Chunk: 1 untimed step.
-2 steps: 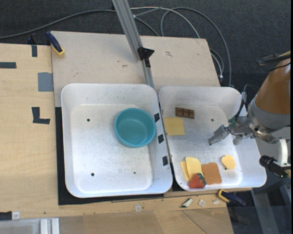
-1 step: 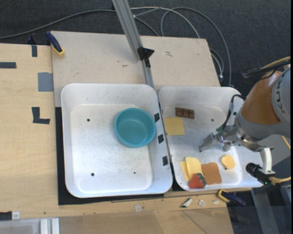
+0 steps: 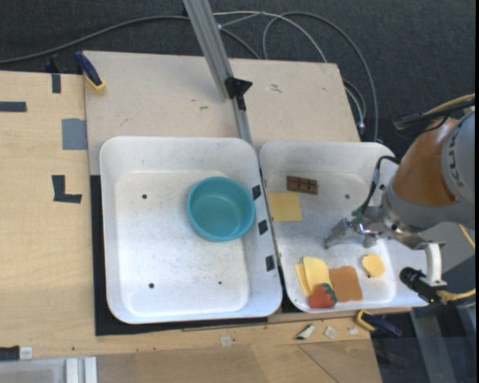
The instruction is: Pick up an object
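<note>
My gripper [image 3: 339,234] hangs low over the right bin [image 3: 327,154], its grey fingers spread open and pointing left with nothing between them. Around it lie toy foods: a pale yellow square slice [image 3: 286,207] to its upper left, a brown chocolate bar [image 3: 302,185] beyond that, a yellow cheese wedge [image 3: 314,274] and a brown toast slice [image 3: 345,283] below, a red strawberry [image 3: 322,297] at the bin's near edge, and a small yellow-orange piece [image 3: 374,266] to the lower right.
The left bin [image 3: 128,214] holds a teal bowl [image 3: 220,207]. A grey pole [image 3: 215,46] slants down to the divider between the bins. Cables trail behind the bench, and a yellow clamp [image 3: 90,70] sits at the back left.
</note>
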Available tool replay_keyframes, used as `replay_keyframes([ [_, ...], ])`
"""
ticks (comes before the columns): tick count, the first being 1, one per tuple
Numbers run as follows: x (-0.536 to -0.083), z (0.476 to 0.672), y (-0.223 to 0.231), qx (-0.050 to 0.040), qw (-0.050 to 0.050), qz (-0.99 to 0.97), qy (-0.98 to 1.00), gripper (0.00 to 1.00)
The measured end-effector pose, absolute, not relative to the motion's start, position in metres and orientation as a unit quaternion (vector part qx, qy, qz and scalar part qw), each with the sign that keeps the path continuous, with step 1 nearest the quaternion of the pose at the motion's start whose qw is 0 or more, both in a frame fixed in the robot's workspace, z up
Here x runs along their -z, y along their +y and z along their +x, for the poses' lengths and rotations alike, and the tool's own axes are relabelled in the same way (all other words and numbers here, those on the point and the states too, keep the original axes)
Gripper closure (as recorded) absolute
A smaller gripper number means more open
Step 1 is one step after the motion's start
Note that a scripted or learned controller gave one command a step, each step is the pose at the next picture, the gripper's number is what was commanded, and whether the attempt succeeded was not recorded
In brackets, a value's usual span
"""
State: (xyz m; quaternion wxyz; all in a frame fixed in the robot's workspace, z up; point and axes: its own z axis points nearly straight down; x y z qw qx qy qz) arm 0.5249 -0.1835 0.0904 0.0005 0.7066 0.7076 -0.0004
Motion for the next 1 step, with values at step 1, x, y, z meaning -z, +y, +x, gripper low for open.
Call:
replay_keyframes([
  [1, -0.1004, 0.5249, -0.1830, 0.0003, 0.000, 0.706, 0.708, 1.00],
])
